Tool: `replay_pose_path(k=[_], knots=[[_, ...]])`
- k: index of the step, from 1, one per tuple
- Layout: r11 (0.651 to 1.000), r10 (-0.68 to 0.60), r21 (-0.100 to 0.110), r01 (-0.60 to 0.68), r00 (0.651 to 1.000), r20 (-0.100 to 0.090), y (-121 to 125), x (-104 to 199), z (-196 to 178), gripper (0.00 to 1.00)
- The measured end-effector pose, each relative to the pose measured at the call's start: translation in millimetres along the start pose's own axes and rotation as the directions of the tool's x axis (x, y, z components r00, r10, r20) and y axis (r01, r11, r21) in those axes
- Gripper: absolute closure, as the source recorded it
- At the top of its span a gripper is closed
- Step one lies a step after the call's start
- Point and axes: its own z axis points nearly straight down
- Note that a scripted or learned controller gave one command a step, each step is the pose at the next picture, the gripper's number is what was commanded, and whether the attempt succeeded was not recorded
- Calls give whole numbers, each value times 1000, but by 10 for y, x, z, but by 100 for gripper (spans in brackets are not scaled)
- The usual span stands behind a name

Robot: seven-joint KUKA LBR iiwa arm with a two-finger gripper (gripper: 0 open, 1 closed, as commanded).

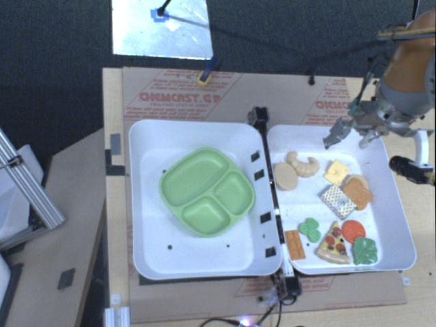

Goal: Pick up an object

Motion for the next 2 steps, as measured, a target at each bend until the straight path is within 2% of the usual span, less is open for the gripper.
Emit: replay_pose_path(k=[1, 2], knots=[[1000, -2, -12, 2, 1000, 2, 27, 1, -78, 0], [1000, -2, -7, 2, 1000, 1, -22, 62, 519, 0]])
